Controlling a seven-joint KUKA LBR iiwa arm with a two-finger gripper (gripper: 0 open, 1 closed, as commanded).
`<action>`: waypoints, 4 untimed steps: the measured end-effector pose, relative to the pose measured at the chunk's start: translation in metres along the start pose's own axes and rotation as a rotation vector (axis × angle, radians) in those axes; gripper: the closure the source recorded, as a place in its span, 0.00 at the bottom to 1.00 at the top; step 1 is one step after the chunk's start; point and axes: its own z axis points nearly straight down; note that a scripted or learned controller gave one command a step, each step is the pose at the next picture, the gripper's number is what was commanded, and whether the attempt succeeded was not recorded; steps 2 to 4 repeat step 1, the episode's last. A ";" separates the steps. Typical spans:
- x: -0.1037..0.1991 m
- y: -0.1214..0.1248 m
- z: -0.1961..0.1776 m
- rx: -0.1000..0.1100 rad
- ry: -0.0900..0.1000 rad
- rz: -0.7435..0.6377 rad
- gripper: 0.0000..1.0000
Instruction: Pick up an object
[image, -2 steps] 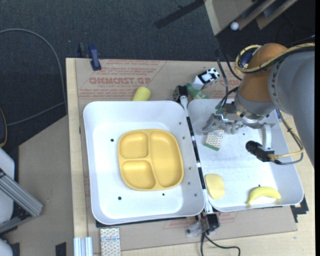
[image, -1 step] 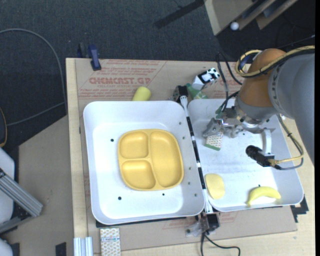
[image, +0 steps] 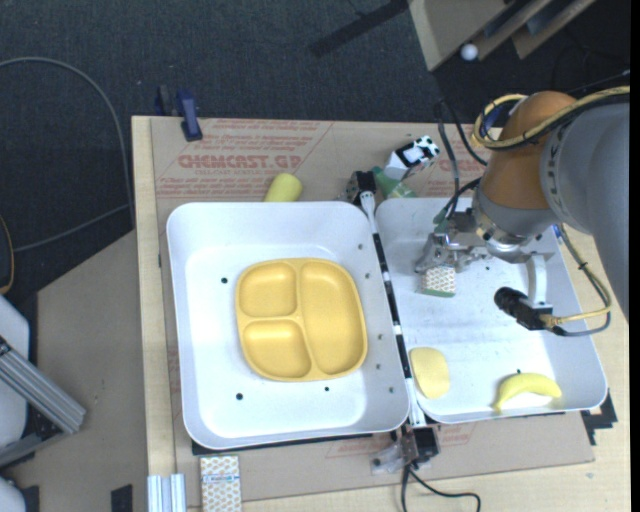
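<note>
The gripper (image: 447, 256) hung low in the right bin (image: 570, 330), and its grip state could not be told. A small speckled pad (image: 438, 281) lay just beneath it, touching or nearly so.

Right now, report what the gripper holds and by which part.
It cannot be told for sure. The gripper is low in the right bin, right above a small speckled block, which seems to hang by its top edge.
</note>
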 end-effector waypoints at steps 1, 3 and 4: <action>0.056 0.007 -0.091 -0.003 0.000 -0.002 1.00; 0.056 0.007 -0.091 -0.003 0.000 -0.002 1.00; 0.056 0.007 -0.091 -0.003 0.000 -0.002 1.00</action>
